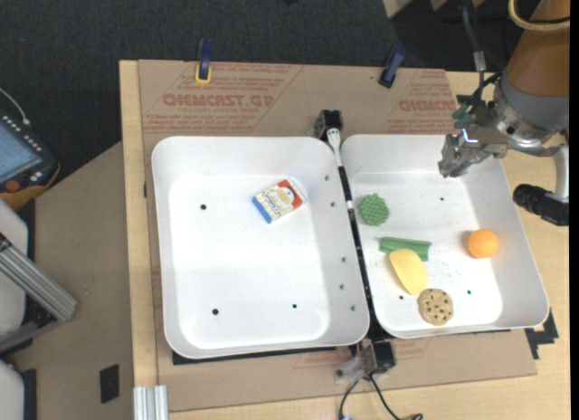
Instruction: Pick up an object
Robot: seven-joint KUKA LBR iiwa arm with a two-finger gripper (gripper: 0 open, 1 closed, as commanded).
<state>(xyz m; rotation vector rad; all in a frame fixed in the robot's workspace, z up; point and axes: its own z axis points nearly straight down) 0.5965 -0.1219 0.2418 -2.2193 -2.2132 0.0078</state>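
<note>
My gripper (452, 163) hangs over the back of the right bin (516, 228), near its far right corner, with nothing between its fingers. Below it in that bin lie a green bumpy ball (373, 209), a yellow corn cob with a green stalk (407, 264), an orange ball (483, 243) and a round cookie (436, 305). A small blue and white carton (278, 200) lies in the left bin (181, 228), toward its back. The gripper is well apart from all of them.
Both bins rest on a cardboard sheet (271, 92) held by two blue clamps (204, 58) at the back. A black divider with fittings (329, 125) runs between the bins. The arm's orange band (541, 56) stands at the right.
</note>
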